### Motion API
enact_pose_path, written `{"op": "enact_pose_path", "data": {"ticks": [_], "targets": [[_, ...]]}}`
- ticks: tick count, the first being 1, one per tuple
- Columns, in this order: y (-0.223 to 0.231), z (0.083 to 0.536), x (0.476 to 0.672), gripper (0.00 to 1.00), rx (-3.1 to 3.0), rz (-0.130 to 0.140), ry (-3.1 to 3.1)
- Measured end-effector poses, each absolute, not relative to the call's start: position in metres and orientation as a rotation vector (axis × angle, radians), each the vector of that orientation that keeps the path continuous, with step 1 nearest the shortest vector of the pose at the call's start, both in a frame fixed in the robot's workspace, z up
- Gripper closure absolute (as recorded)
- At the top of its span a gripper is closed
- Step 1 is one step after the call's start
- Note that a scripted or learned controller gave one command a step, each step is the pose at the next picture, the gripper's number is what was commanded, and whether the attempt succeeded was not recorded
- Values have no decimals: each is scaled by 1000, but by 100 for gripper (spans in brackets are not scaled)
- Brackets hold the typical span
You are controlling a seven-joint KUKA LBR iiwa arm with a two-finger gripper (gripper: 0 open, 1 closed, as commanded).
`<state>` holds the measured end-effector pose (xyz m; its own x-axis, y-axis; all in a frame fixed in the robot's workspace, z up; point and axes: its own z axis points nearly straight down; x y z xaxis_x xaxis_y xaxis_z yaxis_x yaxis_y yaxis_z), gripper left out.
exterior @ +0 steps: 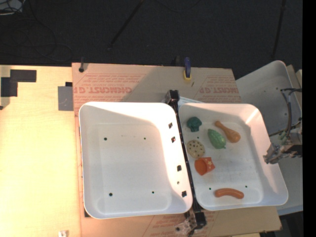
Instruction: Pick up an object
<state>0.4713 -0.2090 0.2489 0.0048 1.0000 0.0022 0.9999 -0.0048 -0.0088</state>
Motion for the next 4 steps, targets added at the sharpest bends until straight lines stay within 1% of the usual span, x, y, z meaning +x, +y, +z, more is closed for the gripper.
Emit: {"op": "enact_pose_path", "data": {"ticks": [1, 2, 3, 4], "targets": [[-163, 352, 490, 100, -2221, -9, -2232], [-180, 151, 471, 100, -2210, 14, -2207], [-136, 299, 501, 100, -2223, -14, -2235], [-99, 364, 533, 100, -2219, -6, -2231]]}}
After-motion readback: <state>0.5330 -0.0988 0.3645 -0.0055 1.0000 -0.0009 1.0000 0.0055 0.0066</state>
